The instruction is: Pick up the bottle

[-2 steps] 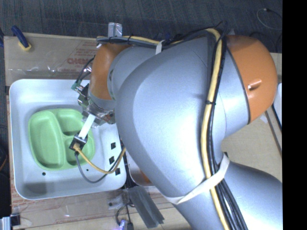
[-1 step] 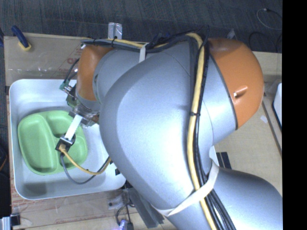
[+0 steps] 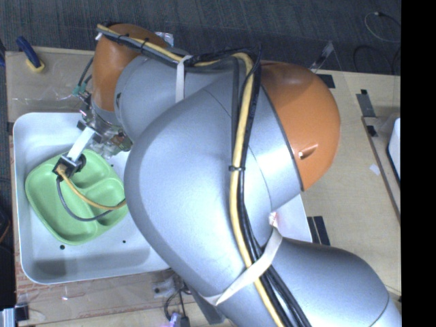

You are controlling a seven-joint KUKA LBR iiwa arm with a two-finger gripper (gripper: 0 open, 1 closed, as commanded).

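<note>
The pincer (image 3: 103, 140) hung over the left bin (image 3: 82, 261), beside a green dish (image 3: 48, 199); how wide it stood could not be told. The arm (image 3: 204, 203) hid wherever the bottle lay, so the pickup seemingly remained undone.

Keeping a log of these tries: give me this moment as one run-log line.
arm: stretched over left bin | gripper: by green dish upper-right edge | grasp: none confirmed
</note>
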